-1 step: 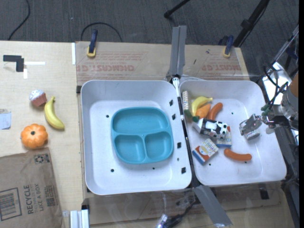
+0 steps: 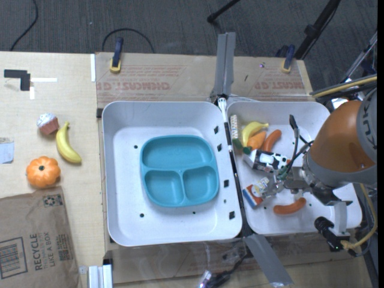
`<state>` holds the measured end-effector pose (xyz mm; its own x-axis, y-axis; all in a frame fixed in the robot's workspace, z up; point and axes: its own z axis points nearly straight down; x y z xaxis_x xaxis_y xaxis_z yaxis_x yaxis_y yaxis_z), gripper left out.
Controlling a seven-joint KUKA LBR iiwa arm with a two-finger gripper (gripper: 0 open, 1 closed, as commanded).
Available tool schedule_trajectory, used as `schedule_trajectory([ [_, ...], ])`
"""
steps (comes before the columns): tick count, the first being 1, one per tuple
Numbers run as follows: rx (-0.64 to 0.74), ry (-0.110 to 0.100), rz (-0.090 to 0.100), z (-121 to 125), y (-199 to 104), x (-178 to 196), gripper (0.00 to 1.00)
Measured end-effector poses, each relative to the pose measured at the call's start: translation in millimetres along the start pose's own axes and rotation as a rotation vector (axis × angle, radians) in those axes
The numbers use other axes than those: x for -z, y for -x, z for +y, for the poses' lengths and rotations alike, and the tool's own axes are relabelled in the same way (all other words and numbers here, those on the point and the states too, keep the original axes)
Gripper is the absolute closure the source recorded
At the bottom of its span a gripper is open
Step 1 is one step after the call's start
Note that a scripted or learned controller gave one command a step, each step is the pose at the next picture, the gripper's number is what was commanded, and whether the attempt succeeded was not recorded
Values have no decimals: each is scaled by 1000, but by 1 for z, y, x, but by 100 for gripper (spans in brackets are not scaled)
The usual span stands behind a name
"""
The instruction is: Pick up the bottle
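Cardboard-topped bench [image 2: 180,77] under a slanting overhead camera, bearing two shallow white bins side by side: left bin [image 2: 120,161] holding a blue divided plate [image 2: 180,176], right bin [image 2: 312,108] crowded with toy food. Toward the middle of that right bin, the bottle [image 2: 268,159], white with black patches, lying on its side with its long axis roughly across the view, dipping slightly toward the right. Crowded at its upper left by a yellow banana [image 2: 255,128], a carrot [image 2: 258,140] and a reddish sausage [image 2: 273,138]. Reaching in from the right, the grey arm with its orange band [image 2: 345,143], wrist low over the bin, gripper [image 2: 275,183] just beside the bottle on the side nearer the camera, seemingly apart from it rather than touching. Cannot be told from this angle whether the claw is open or closed; nothing seen clamped in it. Just left of the claw, a small carton [image 2: 255,194]; just below and right, a second sausage [image 2: 290,206]. Judged from this: bottle not yet lifted, target a short way up-view and slightly left of the claw, best approached by closing across the bottle's short width. Risk of catching the carton or sausage instead.
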<state>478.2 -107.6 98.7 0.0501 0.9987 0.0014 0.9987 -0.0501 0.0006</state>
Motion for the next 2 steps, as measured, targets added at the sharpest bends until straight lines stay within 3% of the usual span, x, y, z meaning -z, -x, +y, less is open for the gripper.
schedule_trajectory([
  [1, -2, 8, -2, 56, 28, -2, 0],
  [2, -48, -6, 28, 98, 70, -4, 0],
])
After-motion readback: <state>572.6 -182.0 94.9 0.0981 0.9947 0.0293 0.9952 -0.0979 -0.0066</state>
